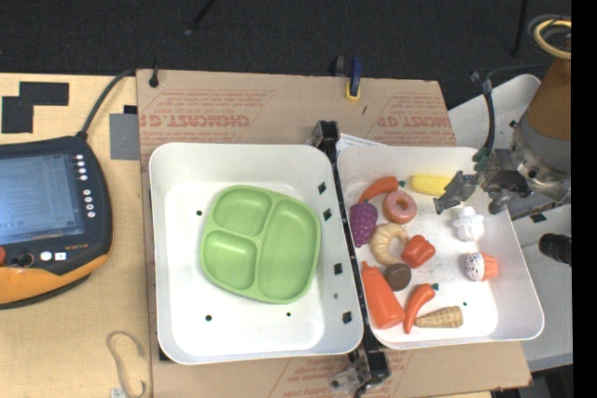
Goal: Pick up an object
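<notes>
Cone [438,318] at rt bin [522,317] front — hand [464,189] above white toy [466,223], grip state unclear.

Glossy green plastic tray [260,243]

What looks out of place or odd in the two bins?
Nothing stands out. The green plate lies flat in the left bin, and the toy foods lie loose inside the right bin, none spilled over its rim. The gripper hangs above them.
</notes>
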Action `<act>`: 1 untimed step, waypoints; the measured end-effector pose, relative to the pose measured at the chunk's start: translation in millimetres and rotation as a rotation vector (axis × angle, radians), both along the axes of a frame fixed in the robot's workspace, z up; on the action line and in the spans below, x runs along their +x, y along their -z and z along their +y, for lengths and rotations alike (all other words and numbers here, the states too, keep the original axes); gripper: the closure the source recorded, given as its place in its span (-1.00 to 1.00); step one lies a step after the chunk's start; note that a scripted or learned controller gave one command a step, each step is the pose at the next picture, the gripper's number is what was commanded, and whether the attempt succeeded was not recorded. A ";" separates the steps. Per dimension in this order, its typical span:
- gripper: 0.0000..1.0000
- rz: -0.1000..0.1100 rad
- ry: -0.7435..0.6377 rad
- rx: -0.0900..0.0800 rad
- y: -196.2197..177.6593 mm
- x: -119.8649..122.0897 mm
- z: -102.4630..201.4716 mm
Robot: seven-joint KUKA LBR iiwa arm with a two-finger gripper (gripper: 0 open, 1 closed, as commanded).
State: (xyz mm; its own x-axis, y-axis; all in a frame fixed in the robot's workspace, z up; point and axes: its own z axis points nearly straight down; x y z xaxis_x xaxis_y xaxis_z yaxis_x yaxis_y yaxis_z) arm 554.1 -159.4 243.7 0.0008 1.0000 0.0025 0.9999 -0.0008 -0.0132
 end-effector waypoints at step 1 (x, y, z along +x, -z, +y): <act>-1.00 -0.012 -0.001 -0.002 -6.1 2.2 -0.3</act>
